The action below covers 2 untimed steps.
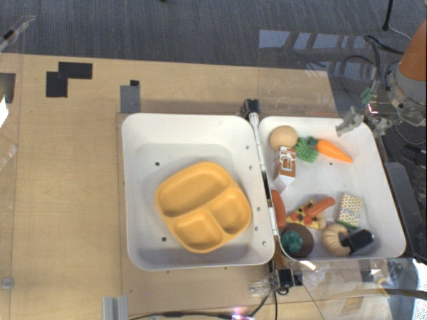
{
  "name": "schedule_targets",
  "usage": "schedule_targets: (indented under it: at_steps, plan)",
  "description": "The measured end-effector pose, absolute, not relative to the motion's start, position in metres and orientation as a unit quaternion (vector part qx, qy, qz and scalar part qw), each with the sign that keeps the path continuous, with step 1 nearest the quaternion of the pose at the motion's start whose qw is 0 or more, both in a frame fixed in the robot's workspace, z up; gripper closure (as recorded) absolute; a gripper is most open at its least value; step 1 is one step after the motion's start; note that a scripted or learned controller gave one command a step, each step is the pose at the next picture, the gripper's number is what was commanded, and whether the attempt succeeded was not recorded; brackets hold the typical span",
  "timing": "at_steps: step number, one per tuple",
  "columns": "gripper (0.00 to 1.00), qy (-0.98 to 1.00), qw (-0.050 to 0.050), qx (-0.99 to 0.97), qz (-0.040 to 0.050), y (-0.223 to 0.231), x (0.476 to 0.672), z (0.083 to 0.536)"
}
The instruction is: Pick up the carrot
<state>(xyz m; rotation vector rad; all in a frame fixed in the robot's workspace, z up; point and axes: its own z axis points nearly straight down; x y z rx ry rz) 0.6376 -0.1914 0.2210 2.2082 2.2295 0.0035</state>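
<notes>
One carrot sits near the right bin's far edge, green top pointing left. Gripper hovers just over that bin's far right corner, close to the carrot's tip but apart, gripping nothing; can't tell its state.

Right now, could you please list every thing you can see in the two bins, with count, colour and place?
plate: one, yellow, three compartments, left bin
carrot: one, orange with green top, right bin, far side
egg: one, beige, far left corner of right bin
carton: one, white and brown, below the egg
sausage: one, red, along the right bin's left wall
pizza slice: one, red and yellow, middle
cracker: one, pale speckled, right of the pizza slice
other small toys: a few, near edge, too small to name
gripper: one, grey, over the right bin's far right corner
</notes>
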Motion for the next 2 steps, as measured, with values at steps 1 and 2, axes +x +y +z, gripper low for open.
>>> schedule_targets:
  at_steps: [1,2]
  plan:
    - [0.00,0.677,0.000,0.736,0.0025,-0.200,0.646,0.090]
    - [1.00,0.681,0.004,0.733,0.0028,-0.200,0.649,0.104]
